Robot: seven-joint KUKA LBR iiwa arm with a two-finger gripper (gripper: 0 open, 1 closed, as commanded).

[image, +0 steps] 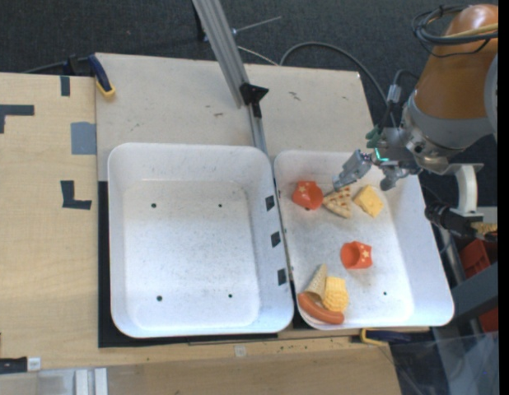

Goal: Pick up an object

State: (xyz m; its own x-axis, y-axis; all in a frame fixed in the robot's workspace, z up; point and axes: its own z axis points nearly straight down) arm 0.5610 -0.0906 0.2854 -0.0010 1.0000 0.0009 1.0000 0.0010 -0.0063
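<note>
The gripper [367,169] hangs over the far part of the right bin [419,245], its two fingers [353,171] spread apart with nothing between them. Just below the nearer fingertip lies a tan wedge [339,202] with a ridged, waffle-like face, perhaps a toy bread slice or pizza piece, though the view is too coarse to be sure. Beside it, under the gripper's right side, sits a pale yellow block [370,201], touching or nearly touching the wedge. To the gripper's left and a little lower is a rounded red-orange piece [307,194]. Farther down the bin from the gripper lies a small orange cup-like piece [356,255], and well beyond that, near the front wall, a yellow corn cob [334,292] rests against a red sausage [319,307]. The left bin [189,237] lies well away from the gripper.
</note>
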